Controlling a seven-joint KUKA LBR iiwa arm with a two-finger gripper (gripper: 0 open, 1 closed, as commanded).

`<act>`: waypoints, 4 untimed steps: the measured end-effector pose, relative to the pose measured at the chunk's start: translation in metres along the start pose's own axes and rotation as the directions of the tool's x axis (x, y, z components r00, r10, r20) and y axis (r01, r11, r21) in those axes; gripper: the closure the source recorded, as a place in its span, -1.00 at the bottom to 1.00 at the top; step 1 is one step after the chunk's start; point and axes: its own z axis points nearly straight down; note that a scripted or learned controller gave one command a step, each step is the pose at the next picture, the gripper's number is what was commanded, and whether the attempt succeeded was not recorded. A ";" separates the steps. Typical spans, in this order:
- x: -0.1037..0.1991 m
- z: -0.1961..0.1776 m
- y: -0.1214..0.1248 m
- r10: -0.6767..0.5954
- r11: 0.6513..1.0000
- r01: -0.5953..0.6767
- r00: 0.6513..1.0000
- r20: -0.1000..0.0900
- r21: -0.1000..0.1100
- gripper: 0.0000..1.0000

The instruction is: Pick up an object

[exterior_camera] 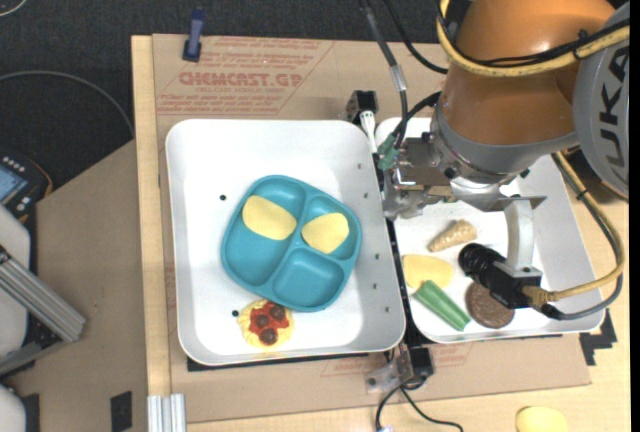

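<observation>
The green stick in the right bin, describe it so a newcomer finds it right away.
Start at the right bin, the one under the arm, and look along its near edge. The green stick lies there at a slant, just below a pale yellow piece and left of a brown disc. It is the only green thing there.

bins (190, 220): white
tray (290, 270): teal blue
pieces in tray (270, 217): pale yellow
pizza (265, 322): yellow with red dots
stick (441, 305): green
wedge (427, 269): yellow
cookie (489, 304): brown
arm (520, 50): orange band over grey
table (250, 75): tan, red print
</observation>
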 end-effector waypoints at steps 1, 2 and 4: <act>0.033 -0.189 0.000 -0.010 0.999 0.009 1.000 -0.008 -0.030 1.00; 0.032 -0.190 -0.001 -0.007 1.000 0.007 1.000 -0.003 -0.015 1.00; -0.010 0.064 0.001 -0.001 1.000 0.001 1.000 -0.002 -0.003 1.00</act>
